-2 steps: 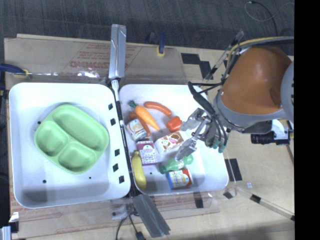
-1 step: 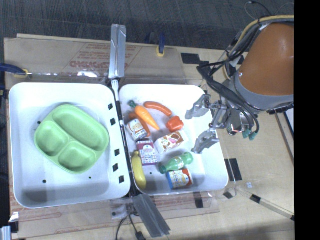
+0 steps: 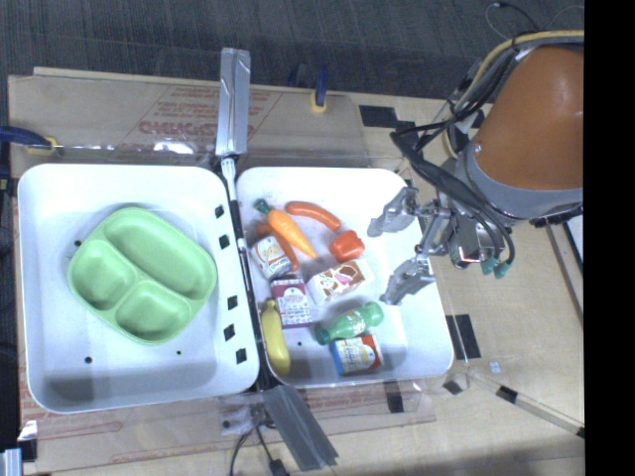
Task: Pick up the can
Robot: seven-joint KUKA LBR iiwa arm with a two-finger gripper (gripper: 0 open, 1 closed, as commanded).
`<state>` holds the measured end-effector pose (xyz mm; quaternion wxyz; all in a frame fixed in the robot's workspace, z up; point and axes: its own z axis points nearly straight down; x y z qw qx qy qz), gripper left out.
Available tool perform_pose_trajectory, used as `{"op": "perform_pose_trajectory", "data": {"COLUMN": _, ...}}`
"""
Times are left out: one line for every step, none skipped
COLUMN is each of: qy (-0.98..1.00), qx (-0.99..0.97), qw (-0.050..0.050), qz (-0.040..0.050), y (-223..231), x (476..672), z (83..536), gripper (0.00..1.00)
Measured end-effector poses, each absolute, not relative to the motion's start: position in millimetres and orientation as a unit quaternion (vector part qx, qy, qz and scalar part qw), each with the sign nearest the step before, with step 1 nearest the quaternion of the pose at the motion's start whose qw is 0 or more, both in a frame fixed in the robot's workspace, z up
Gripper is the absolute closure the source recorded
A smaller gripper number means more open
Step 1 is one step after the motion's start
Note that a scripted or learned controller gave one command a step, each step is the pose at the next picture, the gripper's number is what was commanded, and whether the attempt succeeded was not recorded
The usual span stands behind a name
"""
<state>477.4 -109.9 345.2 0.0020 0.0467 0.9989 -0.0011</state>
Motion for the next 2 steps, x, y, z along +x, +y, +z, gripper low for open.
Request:
{"op": "perform_pose_trajectory", "data": {"qy": 0.974, "qx": -0.226, "qw": 0.0, "qz": -0.0003, "y": -104, "x": 477.6, "z": 278, "gripper": 0.0}}
{"op": "perform_pose_trajectory", "data": {"qy": 0.975, "qx": -0.222, "qw": 0.001, "qz": -0.0007, "y": -71, "x": 503.0, "z": 284, "gripper": 0.0}}
